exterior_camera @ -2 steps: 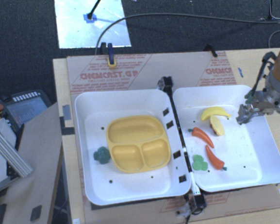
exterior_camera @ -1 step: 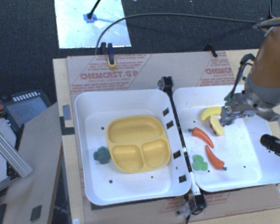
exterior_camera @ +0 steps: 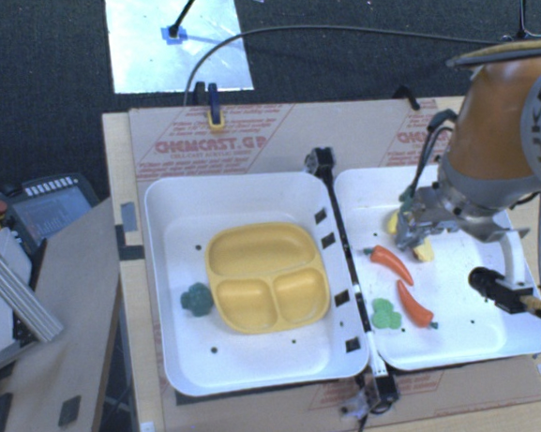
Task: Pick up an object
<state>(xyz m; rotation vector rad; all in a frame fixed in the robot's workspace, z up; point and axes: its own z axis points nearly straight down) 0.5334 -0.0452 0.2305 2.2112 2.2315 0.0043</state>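
The jaws (exterior_camera: 413,234) are hanging over the right bin (exterior_camera: 469,334), touching a yellow object (exterior_camera: 424,251). I cannot tell whether they are apart. Two orange carrots (exterior_camera: 391,264) are lying just beside them.

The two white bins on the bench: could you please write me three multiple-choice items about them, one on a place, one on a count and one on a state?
1. Where does the yellow divided tray lie?
A. In the left bin
B. In the right bin
C. On the bench outside the bins

2. How many orange carrot-like pieces lie in the right bin?
A. None
B. Two
C. Five

3. How does the yellow divided tray stand?
A. Flipped upside down
B. Propped on its edge against a wall
C. Flat, compartments facing up

Answers:
1. A, the tray sits mid left bin, beside a dark green piece.
2. B, one carrot lies near the divider and another carrot lies just below it, next to a light green piece.
3. C, its three hollows show from above.
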